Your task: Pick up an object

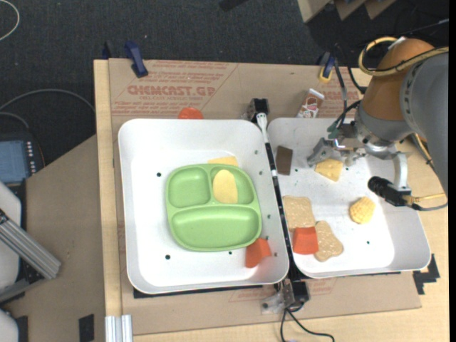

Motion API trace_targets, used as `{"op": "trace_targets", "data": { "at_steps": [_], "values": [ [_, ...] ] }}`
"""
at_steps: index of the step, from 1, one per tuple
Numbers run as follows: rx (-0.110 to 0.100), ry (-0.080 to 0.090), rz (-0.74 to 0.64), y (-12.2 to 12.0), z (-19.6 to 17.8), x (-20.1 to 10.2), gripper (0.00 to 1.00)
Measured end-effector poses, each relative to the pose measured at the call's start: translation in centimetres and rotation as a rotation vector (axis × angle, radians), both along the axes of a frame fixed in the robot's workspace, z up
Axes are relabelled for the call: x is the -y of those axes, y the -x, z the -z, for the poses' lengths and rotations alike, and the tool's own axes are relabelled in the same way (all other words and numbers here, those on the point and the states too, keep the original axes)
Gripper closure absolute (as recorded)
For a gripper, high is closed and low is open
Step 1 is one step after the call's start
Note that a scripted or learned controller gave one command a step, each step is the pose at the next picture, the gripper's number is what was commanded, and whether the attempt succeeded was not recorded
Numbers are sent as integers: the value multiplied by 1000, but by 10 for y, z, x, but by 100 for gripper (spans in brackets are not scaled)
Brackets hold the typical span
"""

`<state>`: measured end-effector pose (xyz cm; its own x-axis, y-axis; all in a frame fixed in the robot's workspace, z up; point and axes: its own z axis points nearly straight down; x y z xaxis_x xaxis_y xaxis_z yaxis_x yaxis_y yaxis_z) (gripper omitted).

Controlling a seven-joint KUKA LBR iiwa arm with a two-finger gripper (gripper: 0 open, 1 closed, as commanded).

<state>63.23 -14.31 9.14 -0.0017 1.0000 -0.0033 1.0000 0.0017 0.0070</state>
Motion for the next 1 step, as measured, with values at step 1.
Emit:
{"op": "trace_targets", "data": {
  "at_steps": [1],
  "values": [
    [-2,-3,-4,-34,6,-55,0]
  ]
}}
